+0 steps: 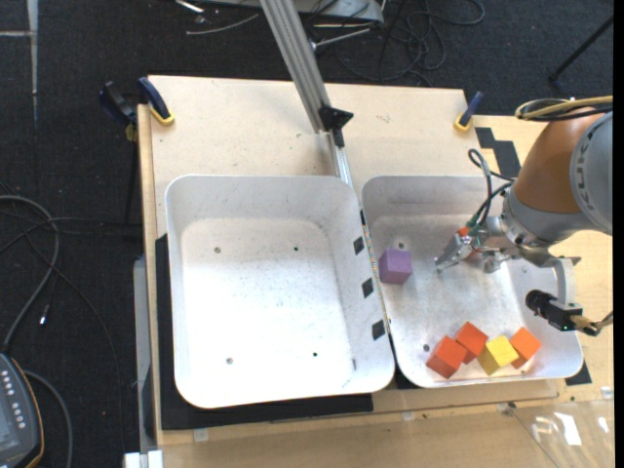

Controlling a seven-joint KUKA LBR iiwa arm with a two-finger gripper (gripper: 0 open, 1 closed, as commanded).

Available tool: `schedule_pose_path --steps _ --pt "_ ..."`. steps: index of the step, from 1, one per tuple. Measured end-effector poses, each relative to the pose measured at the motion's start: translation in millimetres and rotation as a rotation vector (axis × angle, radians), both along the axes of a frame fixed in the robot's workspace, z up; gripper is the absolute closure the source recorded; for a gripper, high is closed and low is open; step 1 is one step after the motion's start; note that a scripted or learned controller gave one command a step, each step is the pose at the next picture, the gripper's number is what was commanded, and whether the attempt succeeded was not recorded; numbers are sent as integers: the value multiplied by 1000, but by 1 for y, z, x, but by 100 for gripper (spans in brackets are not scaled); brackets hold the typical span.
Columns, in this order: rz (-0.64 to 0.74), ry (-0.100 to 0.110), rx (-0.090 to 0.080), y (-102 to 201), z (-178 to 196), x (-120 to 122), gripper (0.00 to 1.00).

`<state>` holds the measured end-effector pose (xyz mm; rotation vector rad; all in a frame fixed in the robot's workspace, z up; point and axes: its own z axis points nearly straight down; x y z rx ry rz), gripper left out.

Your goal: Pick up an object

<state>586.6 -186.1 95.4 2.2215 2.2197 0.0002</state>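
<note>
A purple cube (395, 264) lies in the right bin (419, 195) near its left wall. At that bin's front sit several blocks in a cluster: a red-orange one (448, 356), an orange one (473, 338), a yellow one (498, 353) and another orange one (525, 343). My gripper (458, 253) hangs over the middle of the right bin, to the right of the purple cube and apart from it. Nothing shows between its tips.
The left bin (263, 291) lies beside the right one, with a shared ridge between them. A slanted metal rail (297, 52) reaches down to the bins' rear. Clamps sit at the bench's back corners (156, 105).
</note>
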Motion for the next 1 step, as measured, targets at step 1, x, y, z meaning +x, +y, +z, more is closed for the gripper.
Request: schedule_pose_path --steps 1 --pt "7 -3 0 21 1 53 0"
